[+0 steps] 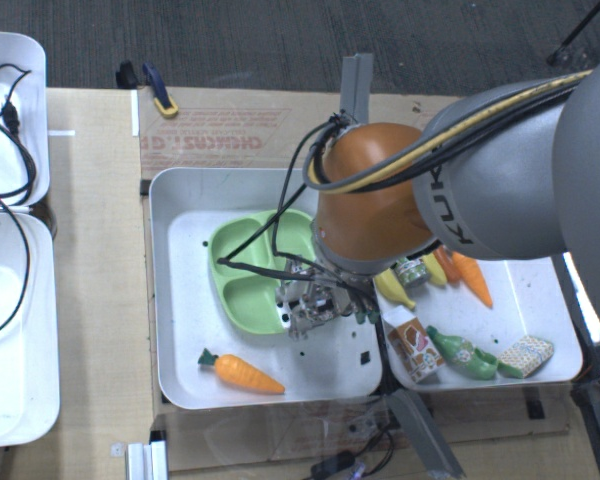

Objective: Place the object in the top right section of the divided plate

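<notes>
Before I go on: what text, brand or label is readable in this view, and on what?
"KU", the start of a cut-off brand name, on the grey arm.
Red printing on the cardboard sheet behind the bins: reversed and blurred, unreadable.
Label on the small brown carton: too small to read.

camera view: fixed overhead | slanted down on bench [100, 268] | both bins [170, 288] | arm [500, 178] from right
</notes>
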Tool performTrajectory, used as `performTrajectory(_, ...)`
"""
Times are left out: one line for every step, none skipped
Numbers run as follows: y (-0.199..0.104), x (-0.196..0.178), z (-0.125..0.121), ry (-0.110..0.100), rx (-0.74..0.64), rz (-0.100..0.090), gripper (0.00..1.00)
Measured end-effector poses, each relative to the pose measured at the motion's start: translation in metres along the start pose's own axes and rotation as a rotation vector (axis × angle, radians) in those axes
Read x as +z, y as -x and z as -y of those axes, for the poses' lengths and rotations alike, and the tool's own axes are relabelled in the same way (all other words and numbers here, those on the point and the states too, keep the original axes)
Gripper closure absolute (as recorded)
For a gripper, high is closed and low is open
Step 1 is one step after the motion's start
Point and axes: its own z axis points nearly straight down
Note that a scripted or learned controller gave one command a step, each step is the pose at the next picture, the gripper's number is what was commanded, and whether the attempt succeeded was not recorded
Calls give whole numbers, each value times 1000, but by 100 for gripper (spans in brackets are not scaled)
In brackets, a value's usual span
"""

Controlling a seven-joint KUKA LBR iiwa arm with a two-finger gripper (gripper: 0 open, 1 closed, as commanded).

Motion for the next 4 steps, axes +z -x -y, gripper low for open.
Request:
performTrajectory(-34,-55,36,-1,522,3,100)
performTrajectory(-39,-173,24,0,312,5,100)
performTrajectory(-37,-96,6,-1,435,0,100)
performTrajectory(-27,-125,-25,0,313,3,100)
